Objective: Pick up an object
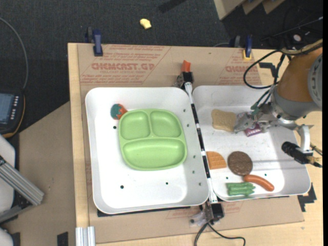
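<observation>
The right white plastic bin carries the food pieces: a tan bread-slice-shaped piece near its far left corner, an orange waffle-like square against its left wall, a round brown patty-like disc just beside that square, an orange-red sausage shape and a green bean-pod cluster along its near edge. The grey two-finger gripper sits low over the far part of this bin, just right of the bread piece, with a small purple object directly at it; the metal parts blur together there, so I cannot tell how the jaws stand or whether the purple thing is pinched. The arm's orange band and grey wrist cover the bin's far right corner, and a black cable loops above it. The left white bin bears a light green three-compartment plastic plate, with a small red-and-teal ball-like toy touching the plate's far left corner.
</observation>
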Tool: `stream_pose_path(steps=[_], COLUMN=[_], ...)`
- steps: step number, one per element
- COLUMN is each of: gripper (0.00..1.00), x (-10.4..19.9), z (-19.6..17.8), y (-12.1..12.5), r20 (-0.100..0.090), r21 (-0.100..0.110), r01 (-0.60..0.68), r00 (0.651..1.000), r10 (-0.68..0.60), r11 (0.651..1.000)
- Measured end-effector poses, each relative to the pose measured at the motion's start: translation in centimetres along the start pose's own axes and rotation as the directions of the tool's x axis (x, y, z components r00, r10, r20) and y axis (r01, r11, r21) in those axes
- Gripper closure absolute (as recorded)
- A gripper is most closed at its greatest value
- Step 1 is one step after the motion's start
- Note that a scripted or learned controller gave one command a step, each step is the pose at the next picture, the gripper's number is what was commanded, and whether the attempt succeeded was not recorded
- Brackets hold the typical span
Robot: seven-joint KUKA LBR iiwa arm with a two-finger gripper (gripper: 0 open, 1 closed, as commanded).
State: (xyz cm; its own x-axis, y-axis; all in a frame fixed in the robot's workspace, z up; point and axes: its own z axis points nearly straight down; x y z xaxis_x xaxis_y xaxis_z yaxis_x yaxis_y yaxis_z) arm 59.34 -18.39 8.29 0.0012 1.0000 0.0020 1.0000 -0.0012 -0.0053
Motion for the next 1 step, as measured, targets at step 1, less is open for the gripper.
stream_pose_path(steps=[1], gripper=[1.0], x=[-0.07], z=[-1.23], y=[0.21], r20=[0.003], r21=[-0.007], r01=[0.0], r00=[1.0], r10=[0.0], r11=[1.0])
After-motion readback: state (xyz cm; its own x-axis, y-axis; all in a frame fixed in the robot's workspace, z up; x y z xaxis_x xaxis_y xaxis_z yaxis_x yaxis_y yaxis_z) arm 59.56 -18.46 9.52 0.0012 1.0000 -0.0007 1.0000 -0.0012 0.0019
